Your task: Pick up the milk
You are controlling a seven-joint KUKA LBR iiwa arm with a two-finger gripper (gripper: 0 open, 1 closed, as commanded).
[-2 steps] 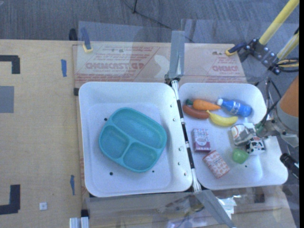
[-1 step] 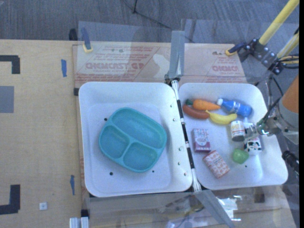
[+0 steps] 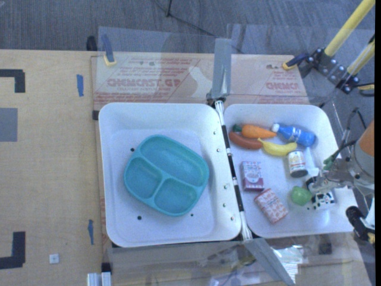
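**A:** Though the overhead camera view sits at a slant, good enough to place things. Pincer (image 3: 325, 185) low over the near-right part of the right bin (image 3: 333, 224). Spread or pressed together: cannot tell, too much hardware in the way.

**B:** Milk location?

**A:** Taking the small black-and-white cow-patterned carton as the milk (image 3: 324, 201). Lying on the bin floor directly under the pincer, close to the right wall. Just beside the green apple (image 3: 300, 195); touching or apart, cannot tell. No sign of it being pinched.

**B:** Tips for the grab?

**A:** Centre over the carton first, then straight down. Close across its narrow side. Keep off the apple: round, probably rolls and shoves the carton sideways. Mind the bin wall too, little room there. Confirm the carton is actually pinched before lifting, then lift slowly and vertically.

**B:** Other clutter?

**A:** White jar (image 3: 296, 163) near, further back, apart from the milk. Two red boxes (image 3: 252, 176), banana (image 3: 280, 148) and blue bottle (image 3: 296, 134) well apart. Left bin (image 3: 113, 159) with teal plate (image 3: 166, 174): not relevant.
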